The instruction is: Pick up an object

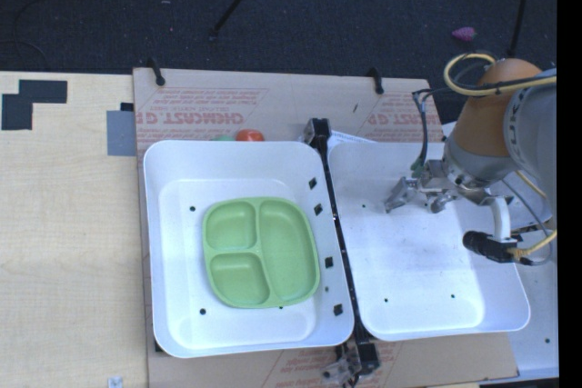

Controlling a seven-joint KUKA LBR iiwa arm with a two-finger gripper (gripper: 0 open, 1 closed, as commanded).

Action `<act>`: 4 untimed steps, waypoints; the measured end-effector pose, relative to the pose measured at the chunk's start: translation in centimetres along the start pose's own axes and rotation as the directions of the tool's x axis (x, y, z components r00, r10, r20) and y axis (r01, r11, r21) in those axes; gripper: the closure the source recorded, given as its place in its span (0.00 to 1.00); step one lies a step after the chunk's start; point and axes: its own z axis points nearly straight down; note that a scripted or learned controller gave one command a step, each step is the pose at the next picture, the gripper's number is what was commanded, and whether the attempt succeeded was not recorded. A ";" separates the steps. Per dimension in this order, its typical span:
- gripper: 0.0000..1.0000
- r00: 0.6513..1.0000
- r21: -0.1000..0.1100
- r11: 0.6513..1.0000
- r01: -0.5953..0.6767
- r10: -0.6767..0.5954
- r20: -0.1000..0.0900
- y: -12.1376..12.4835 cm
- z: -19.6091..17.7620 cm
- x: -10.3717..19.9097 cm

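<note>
A pale green plate [261, 252] lies flat in the left bin [173, 195], a little right of its middle, clear of the walls. It is a smooth, matte plastic piece, roughly square with well-rounded corners, moulded into three shallow wells: two smaller ones on the left and one long one down the right side. Both bins are glossy white trays with soft, curved rims, joined along a dark centre strip. The hand [420, 195] hangs over the upper part of the right bin [427, 286], its grey metal fingers spread fairly wide with nothing between them. Printed brown cardboard lines the tabletop [64, 232], a pale wood-grain surface.
</note>
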 end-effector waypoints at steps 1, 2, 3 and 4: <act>1.00 1.000 -0.004 1.000 0.000 0.000 0.002 0.1 -1.4 -0.1; 1.00 1.000 -0.011 1.000 -0.001 0.001 0.003 -0.3 -7.6 0.0; 1.00 1.000 -0.012 1.000 -0.001 0.001 0.003 0.6 -13.1 0.5; 1.00 1.000 -0.013 1.000 -0.001 0.001 0.004 0.8 -19.5 0.3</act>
